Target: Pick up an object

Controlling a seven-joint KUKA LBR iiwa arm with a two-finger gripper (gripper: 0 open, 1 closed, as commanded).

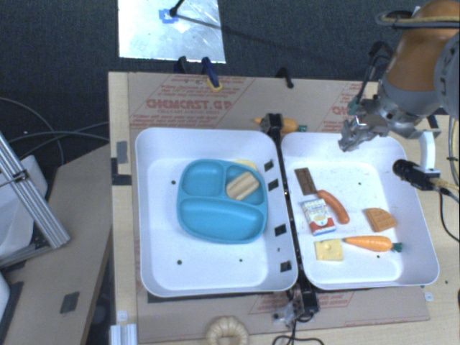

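In the right bin (pixel 413 214) lie a brown chocolate bar (pixel 305 181), a red sausage (pixel 334 205), a small red-and-white carton (pixel 318 216), a piece of toast (pixel 379 219), a cheese slice (pixel 329 250) and an orange carrot (pixel 369 244). My gripper (pixel 353 136) hangs over the far edge of this bin, above and behind the items, with nothing seen between its fingers. The grey and orange arm (pixel 424 56) rises behind it at the upper right.
The left bin (pixel 162 192) holds a blue divided plate (pixel 208 214) with a bread roll (pixel 243 186) in one compartment. A black divider (pixel 286 207) runs between the bins. A yellow item (pixel 287 126) lies behind them, and a ring-shaped pastry (pixel 228 330) in front.
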